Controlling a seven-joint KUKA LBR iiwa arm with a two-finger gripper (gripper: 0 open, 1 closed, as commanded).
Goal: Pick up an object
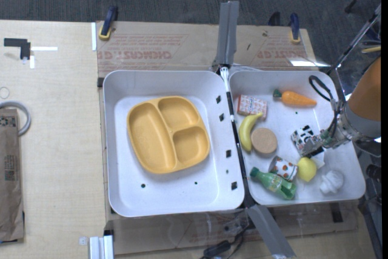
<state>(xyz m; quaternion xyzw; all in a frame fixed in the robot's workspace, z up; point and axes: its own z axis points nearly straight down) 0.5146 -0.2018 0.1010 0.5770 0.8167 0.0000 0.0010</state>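
1. The arm (368, 100) reaches in from the right over the right bin (267, 188), its tool (316, 144) low near that bin's right wall.
2. Whether the tool is apart or together cannot be told — its tip merges with the black-and-white object (303, 136) it sits against, and nothing is clearly seen clamped in it.
3. Just below the tool, toward the near edge, lies a lemon (307, 169), and to the right of that a white crumpled object (331, 182).
4. Left of the lemon and touching it is a small printed can (283, 168), with a green bottle (274, 184) lying on its side just below it.
5. Farther left of the tool sits a round tan disc (264, 141), with a banana (247, 130) touching its left side and a red-and-white packet (250, 105) above the banana.
6. Up from the tool, toward the far wall, lies a carrot (295, 99) — well apart from the tool.
7. Well to the left, in the left bin (121, 191), rests a yellow divided plate (168, 134).
8. Both bins stand on the counter (48, 130).
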